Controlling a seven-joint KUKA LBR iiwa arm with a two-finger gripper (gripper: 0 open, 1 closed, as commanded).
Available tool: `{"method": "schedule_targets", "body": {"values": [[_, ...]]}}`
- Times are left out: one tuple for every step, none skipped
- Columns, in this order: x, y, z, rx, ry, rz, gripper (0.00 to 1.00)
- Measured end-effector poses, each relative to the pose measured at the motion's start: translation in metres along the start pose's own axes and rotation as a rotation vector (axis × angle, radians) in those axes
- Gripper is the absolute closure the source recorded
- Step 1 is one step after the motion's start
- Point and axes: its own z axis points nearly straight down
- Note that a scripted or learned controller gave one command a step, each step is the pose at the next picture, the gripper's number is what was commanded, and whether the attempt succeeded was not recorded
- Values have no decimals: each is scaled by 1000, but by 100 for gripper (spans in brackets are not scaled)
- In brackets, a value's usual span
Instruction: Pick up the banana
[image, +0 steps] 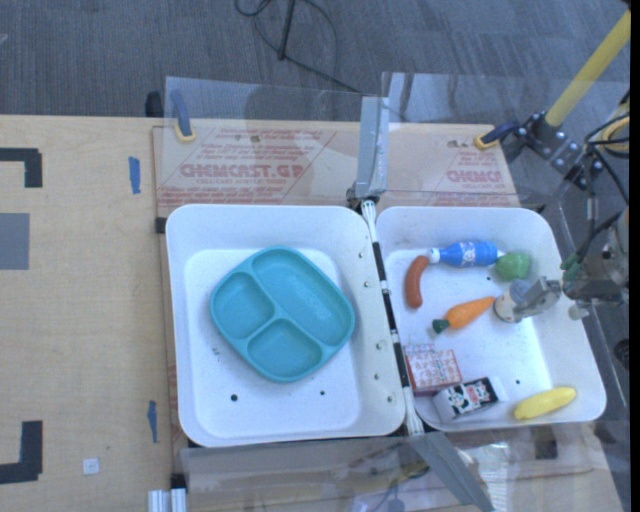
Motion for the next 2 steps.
{"method": "schedule_targets", "body": {"values": [[-17, -10, 153, -10, -2, 33, 0], [-27, 32, 139, -5, -3, -137, 0]]}}
